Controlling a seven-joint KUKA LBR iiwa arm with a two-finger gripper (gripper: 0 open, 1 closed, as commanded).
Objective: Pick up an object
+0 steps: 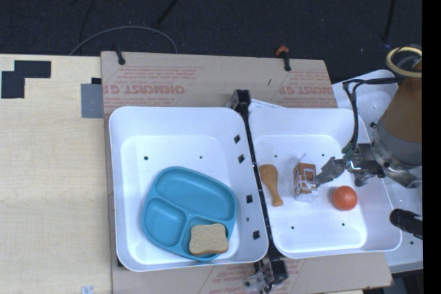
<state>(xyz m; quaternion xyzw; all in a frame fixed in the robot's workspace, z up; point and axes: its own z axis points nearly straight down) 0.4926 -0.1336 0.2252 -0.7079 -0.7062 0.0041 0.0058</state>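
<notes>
1. The arm reaches into the right bin from the right, and its jaws sit low, right at the right side of a small brown carton near the bin's middle.
2. Whether the jaws are spread or pressed together I cannot tell; the tips blur into the carton's edge, and nothing is plainly pinched.
3. The carton looks the likely target. A drumstick lies just to its left, and a tomato sits near on its right, close under the wrist.
4. To grasp well, centre the carton between the tips, go down to the floor of the bin, then close squarely on its flat sides.
5. Lift straight up, so the tomato is not knocked rolling.
6. The left bin holds a blue tray with a slice of bread.
</notes>
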